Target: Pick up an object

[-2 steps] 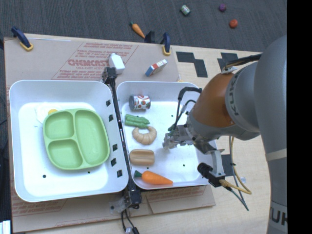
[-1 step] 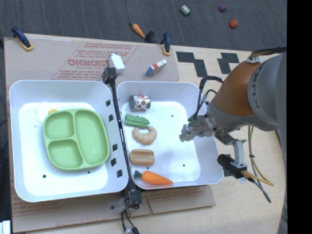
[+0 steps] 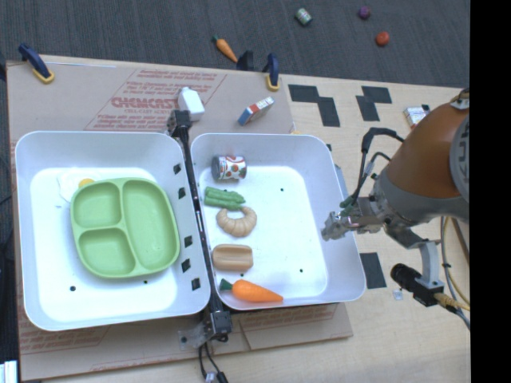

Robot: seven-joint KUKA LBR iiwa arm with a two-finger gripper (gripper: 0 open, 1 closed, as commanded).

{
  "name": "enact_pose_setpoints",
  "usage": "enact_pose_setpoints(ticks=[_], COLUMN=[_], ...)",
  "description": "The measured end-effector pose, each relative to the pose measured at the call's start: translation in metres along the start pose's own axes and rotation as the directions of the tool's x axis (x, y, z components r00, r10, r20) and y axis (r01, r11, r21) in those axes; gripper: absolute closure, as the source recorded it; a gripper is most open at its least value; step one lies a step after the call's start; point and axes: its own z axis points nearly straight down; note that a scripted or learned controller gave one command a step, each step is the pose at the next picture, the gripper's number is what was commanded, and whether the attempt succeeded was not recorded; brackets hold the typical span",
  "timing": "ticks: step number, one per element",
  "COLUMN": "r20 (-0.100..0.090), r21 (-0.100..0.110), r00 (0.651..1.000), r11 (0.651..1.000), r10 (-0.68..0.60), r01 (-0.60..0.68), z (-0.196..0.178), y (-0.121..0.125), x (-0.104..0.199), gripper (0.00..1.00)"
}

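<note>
Dark carpet runs across the back with a few stray toys scattered on it, and in front of that sits a cardboard-covered bench [image 3: 160, 94] holding two shallow white bins. Left bin [image 3: 40, 294] has a green divided plate [image 3: 124, 227] in it, with a bit of something yellow peeking out at the plate's upper left edge.

Progress-wise, I'd say basically nothing is done yet. Every toy in the right bin [image 3: 315, 246] is lying flat on the bin floor and none of them is lifted. The gripper [image 3: 335, 227] is over by the right wall of that bin, right around the rim, well apart from the toys. Whether it's open or closed I honestly can't tell; it's too small and dark at this angle. Nothing shows in it. So the whole job is left: reach in, close on something, lift.

As for what's up for grabs, the stuff is lined up along the left side of the right bin, top to bottom:
- a small red and white can [image 3: 230, 167] on its side
- a green bean pod thing [image 3: 223, 197]
- a tan pretzel or bagel ring [image 3: 237, 220], touching the green one
- a hot dog bun [image 3: 232, 256]
- an orange carrot [image 3: 254, 292] near the bottom wall

All small plastic play food.
</note>
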Motion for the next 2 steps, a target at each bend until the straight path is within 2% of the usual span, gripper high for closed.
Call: enact_pose_setpoints(ticks=[2], r20=[0.0], r21=[-0.002], r00=[1.0], r11=[1.0], r10=[-0.002], r01=[0.002], z=[-0.024], y=[0.001], x=[0.0], gripper=[1.0])
